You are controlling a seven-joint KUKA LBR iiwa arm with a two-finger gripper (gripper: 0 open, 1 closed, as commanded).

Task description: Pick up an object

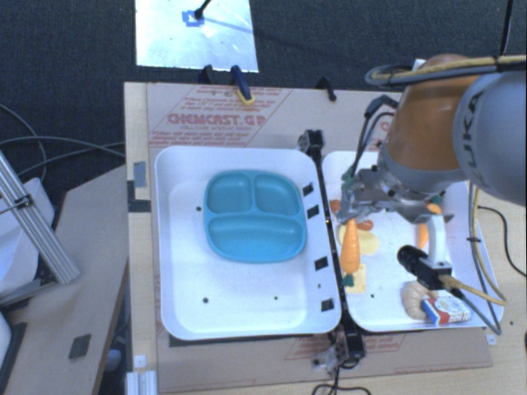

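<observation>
My gripper (352,206) hangs low over the left part of the right bin (473,249), under the grey and orange arm (445,122). Just below it an orange carrot (351,247) lies lengthwise near the bin's left wall, its upper end right at the gripper. A pale yellow piece (368,243) lies beside the carrot, and another small yellow piece (356,279) sits at its lower end. A second orange object (422,235) is partly hidden behind the arm's fittings. A beige lump (412,296) and a red, white and blue packet (443,309) rest at the bin's front right.
The left bin (185,303) holds a blue divided plate (254,216). A black divider with clips (324,220) runs between the bins. Cables (482,290) trail over the right bin's right edge. A black fitting (422,266) on the arm juts out over the right bin.
</observation>
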